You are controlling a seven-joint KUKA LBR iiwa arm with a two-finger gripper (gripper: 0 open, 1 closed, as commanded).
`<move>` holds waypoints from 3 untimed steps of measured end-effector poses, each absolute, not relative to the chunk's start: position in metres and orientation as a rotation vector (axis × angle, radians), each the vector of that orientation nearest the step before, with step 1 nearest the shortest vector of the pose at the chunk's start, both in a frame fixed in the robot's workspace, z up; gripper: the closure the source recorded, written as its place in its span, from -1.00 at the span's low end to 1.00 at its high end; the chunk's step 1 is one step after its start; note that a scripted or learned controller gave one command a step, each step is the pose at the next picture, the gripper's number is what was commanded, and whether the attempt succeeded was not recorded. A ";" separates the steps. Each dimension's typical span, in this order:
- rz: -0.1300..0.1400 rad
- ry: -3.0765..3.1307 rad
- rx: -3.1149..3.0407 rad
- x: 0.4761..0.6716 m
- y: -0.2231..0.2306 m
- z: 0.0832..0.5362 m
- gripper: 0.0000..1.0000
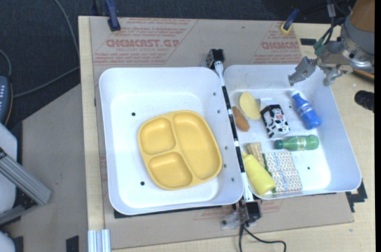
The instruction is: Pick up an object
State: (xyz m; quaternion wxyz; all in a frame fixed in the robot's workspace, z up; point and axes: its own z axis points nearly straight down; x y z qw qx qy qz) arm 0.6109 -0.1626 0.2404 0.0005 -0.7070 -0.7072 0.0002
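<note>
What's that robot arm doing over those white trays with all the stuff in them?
The grey robot arm's gripper hangs over the far edge of the right white bin, holding nothing. Just below it lies a blue plastic bottle, with a green bottle, a black-and-white cow-print box and a yellow squeeze bottle nearby. The left white bin holds a yellow divided plastic tray.

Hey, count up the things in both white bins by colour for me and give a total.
Yellow: 3, the divided plastic tray, rounded piece, squeeze bottle
Blue: 1, bottle
Green: 1, bottle
Brown: 1, oblong piece
Black-and-white: 1, carton
Patterned: 1, flat packet
Total: 8
</note>
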 end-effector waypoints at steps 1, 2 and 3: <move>0.002 -2.219 -2.221 0.631 -0.197 0.140 -1.00; -0.004 -2.220 -2.214 0.637 -0.214 0.084 -1.00; -0.002 -2.224 -2.218 0.638 -0.215 0.095 1.00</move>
